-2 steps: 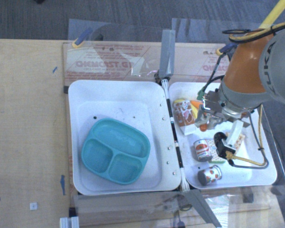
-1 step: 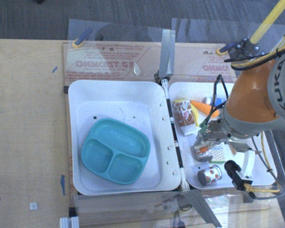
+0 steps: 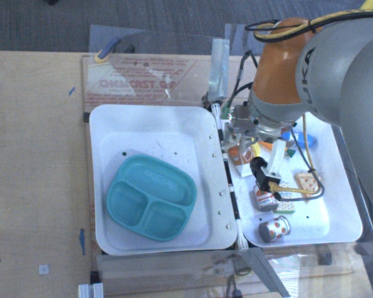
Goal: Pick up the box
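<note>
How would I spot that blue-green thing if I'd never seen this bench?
Find the two white bins side by side and take the left bin, away from the arm. The tray lies flat there: teal, rounded, split into three compartments, unlike the small colourful clutter in the right bin.

Red print runs across the clear plastic sheet (image 3: pixel 143 76) lying behind the left bin (image 3: pixel 105 166), well away to the left of the fingers and above them in the view. Its largest line seems to begin "CHO", but the rest blurs out (glare and the slant of the sheet spoil it). On the grey arm (image 3: pixel 342 67), above the fingers, dark letters that look like "UKA" run down its side. The small packets near the fingers carry print too small to read.
</note>
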